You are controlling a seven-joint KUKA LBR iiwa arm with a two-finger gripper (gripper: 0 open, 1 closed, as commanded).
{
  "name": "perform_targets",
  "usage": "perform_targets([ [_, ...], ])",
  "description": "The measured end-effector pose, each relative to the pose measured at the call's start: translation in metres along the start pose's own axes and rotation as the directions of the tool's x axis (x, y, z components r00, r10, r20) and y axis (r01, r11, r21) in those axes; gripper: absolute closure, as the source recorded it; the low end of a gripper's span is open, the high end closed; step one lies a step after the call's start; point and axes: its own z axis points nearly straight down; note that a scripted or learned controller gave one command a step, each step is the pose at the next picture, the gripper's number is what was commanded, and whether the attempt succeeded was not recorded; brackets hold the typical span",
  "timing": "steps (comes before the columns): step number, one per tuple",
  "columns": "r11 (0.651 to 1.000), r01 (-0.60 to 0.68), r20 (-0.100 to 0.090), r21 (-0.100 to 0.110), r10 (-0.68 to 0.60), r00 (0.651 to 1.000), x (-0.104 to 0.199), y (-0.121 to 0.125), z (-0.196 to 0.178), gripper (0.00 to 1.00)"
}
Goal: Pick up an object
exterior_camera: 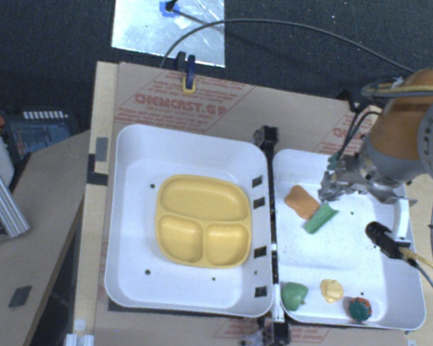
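The grey arm reaches in from the right, its orange band high over the right bin (411, 310), wrist bent down so the hand (330, 192) hangs above that bin's far left part. Just beneath lie a green block (320, 219), tilted, and an orange piece (302, 201) touching it on the left. Whether the hand grips anything cannot be told. A yellow divided tray (201, 220) sits in the left bin (131, 197).

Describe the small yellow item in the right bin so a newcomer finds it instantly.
Start at the right-hand bin and go to its near edge, where three small things sit in a row. The yellow object is the middle one, between a green piece and a green-and-red ball.
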Motion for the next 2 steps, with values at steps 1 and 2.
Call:
perform_targets([
  [1, 1.0, 0.005, 0.001, -0.003, -0.005, 1.0, -0.004, 0.011, -0.058, 1.0],
  [2, 1.0, 0.005, 0.001, 0.002, -0.005, 1.0, -0.004, 0.012, -0.046, 1.0],
])
